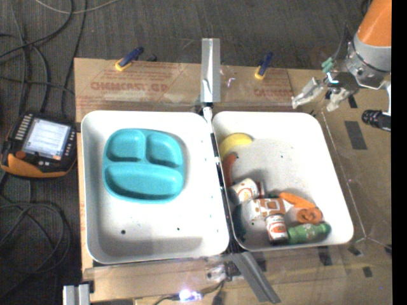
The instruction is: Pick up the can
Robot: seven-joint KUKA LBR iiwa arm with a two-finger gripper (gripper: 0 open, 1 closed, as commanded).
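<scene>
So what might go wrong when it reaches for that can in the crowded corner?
The can sits packed tight against a green bottle, an orange item and a small carton, so the gripper may bump or grab a neighbour instead. The can also lies near the bin's front wall, which may leave little room to close around it.

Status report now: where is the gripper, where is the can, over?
Gripper open, above the right bin's far right corner, holding nothing. Can lies near front wall, packed between a carton and a green bottle.
</scene>
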